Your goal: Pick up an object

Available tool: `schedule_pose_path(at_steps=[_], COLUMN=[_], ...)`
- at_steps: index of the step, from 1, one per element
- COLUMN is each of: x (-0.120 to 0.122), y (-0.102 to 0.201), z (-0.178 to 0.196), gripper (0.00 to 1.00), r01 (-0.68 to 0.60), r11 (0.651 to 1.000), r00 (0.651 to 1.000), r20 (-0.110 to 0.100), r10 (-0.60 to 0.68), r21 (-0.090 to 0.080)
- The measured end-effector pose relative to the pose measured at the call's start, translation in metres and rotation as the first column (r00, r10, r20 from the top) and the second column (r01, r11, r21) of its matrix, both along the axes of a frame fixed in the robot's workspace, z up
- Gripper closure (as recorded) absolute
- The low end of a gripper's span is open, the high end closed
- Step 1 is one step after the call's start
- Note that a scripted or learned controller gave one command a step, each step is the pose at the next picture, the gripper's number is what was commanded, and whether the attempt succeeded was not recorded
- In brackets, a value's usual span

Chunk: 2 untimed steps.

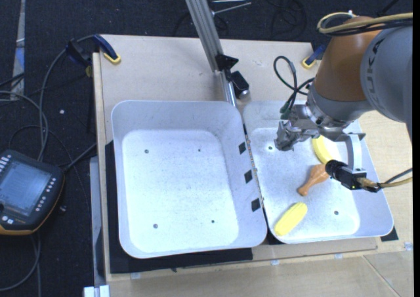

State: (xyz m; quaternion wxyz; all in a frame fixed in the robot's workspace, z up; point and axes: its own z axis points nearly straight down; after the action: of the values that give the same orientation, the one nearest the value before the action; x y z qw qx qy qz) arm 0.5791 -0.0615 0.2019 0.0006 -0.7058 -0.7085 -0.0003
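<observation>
Flanking claw: banana, corn.

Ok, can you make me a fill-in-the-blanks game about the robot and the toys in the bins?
1. The yellow corn cob lies in the ____ bin.
2. The band above the arm's wrist is ____.
3. The bench bears ____ white bins.
4. The end effector hovers over the ____ bin.

Missing words: right; orange; two; right

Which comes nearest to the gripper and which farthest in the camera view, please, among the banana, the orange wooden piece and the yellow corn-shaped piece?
From the gripper:
1. Banana, just right of it.
2. Orange wooden piece, below the banana.
3. Yellow corn-shaped piece, near the right bin's front edge.
</observation>
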Motion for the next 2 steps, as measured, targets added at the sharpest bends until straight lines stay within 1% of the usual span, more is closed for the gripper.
schedule_pose_path(at_steps=[1,2], x=[-0.011,-0.024], y=[0.049,0.089], z=[-0.003,0.008], gripper=[1.00,1.00], r01=[-0.001,0.000], r11=[1.000,1.000], r00=[1.000,1.000], r20=[0.000,0.001], r10=[0.001,0.000], r21=[0.000,0.000])
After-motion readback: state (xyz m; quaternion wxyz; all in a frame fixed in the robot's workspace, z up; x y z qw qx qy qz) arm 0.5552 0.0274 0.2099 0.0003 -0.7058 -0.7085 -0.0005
